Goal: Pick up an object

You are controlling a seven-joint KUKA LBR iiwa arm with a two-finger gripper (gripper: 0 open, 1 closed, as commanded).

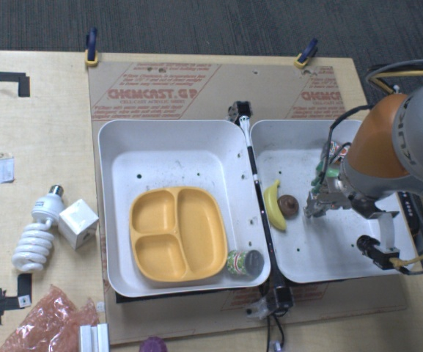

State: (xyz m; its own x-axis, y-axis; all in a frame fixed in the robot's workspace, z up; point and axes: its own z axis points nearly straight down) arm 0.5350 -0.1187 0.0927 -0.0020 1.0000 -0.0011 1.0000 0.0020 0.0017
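Observation:
A yellow banana point(273, 204) lies in the right bin point(299, 259) near its left wall. Touching the banana's right side is a small brown round object point(289, 206). My gripper point(316, 205) hangs low over the right bin's floor, a short way right of the brown object. The grey arm with its orange band point(378, 145) comes in from the right. In the left bin point(160, 141) sits a yellow three-part plate point(177, 233), and a small green-labelled jar point(243, 262) lies on its side at that bin's front right corner.
Outside the bins on the left lie a white spiral light bulb point(37, 233), a white cube point(78, 223) and a reddish mesh bag point(46, 320). Blue and yellow clamps point(92, 48) hold the board's back edge. Cables and a black connector point(376, 250) hang by the right bin's right wall.

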